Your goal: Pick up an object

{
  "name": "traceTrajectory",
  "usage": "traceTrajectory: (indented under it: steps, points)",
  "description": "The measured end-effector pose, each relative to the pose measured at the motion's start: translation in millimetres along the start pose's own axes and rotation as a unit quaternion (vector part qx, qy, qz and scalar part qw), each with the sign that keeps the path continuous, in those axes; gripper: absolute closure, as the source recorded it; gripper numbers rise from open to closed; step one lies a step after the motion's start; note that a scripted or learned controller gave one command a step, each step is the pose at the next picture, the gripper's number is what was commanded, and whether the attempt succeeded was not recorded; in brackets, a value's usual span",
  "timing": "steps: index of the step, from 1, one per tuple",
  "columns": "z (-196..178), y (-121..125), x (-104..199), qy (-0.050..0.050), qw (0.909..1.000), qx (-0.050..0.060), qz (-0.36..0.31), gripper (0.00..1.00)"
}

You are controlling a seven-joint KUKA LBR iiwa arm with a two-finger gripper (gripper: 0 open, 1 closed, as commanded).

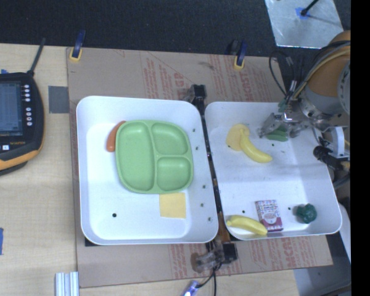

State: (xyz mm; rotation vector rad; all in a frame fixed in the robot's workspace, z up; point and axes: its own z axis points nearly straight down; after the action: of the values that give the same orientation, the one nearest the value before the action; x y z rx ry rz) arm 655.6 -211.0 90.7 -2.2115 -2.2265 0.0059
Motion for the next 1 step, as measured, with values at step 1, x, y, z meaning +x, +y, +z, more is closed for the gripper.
traceTrajectory:
  steps: [1]
  points:
    - [-16.7, 3.0, -1.3, -0.001, 1.0000, -0.003, -0.002, 1.00]
